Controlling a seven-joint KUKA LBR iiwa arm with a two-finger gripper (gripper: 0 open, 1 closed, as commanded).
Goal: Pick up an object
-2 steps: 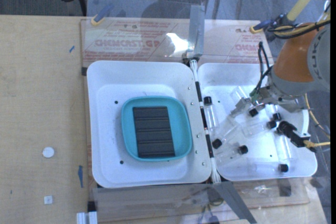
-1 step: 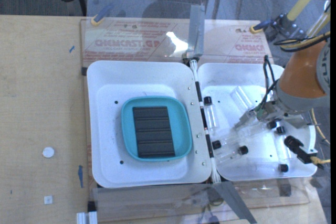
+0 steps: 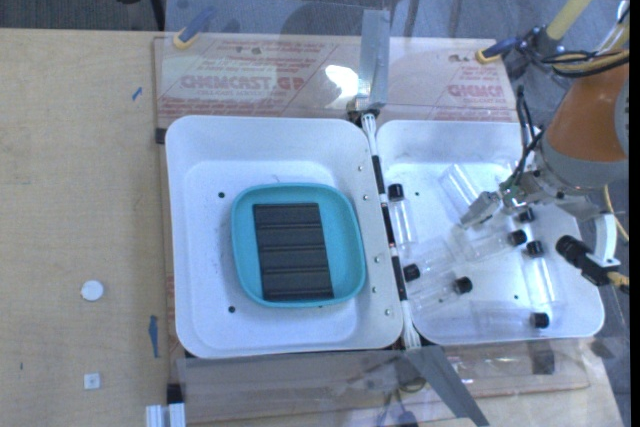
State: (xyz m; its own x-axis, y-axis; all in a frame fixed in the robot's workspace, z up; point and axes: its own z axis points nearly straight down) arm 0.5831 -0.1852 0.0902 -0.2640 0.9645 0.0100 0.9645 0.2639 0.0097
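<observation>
The grey arm with its broad orange band comes in from the right edge, bent downward at the wrist. Below and left of the band, the metal two-finger gripper slants down toward the left. Its pale fingers lie close together at the tip. Dark cabling loops above the orange band.

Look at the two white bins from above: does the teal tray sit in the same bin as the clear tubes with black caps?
No. The teal tray sits in the left bin, while the clear tubes lie in the right bin.
</observation>
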